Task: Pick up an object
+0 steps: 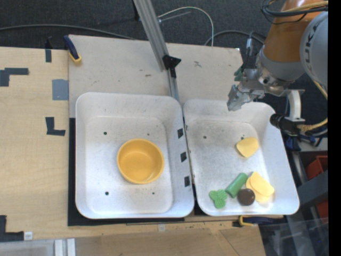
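gripper [236, 103] | over far rim of right bin [277, 143], finger state cannot tell, nothing seen held | nearest target: yellow wedge [247, 147], lying toward near rim from gripper, almost straight below it in view

A light wooden bench [32, 143] fills the left side, with dark tape marks [15, 74] stuck on it. A paler board [122, 63] lies on top. The floor [69, 7] behind is dark grey carpet. A grey metal pole [152, 28] slants down across the board. Thin cables [205, 17] curl over the floor.
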`<state>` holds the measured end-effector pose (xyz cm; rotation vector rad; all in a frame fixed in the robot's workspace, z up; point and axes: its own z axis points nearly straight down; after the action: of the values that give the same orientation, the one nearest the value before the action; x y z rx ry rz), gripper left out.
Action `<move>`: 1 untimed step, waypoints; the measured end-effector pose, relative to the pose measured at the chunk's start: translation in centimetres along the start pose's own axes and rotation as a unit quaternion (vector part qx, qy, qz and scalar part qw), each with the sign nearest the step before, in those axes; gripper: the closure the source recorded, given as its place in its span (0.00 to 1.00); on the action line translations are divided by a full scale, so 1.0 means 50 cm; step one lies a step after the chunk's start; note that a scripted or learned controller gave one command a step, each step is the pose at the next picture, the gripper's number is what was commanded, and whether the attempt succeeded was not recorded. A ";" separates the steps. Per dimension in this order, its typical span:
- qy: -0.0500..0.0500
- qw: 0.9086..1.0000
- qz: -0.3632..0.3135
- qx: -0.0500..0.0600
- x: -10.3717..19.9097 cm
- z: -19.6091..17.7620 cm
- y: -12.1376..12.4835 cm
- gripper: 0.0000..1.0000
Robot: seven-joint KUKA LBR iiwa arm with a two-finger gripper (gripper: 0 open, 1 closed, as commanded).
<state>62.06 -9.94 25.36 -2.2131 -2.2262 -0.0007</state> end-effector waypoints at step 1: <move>0.000 1.000 0.000 0.000 0.095 -0.007 -0.022 1.00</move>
<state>60.93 -5.20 25.72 -2.2124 -2.2265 0.0000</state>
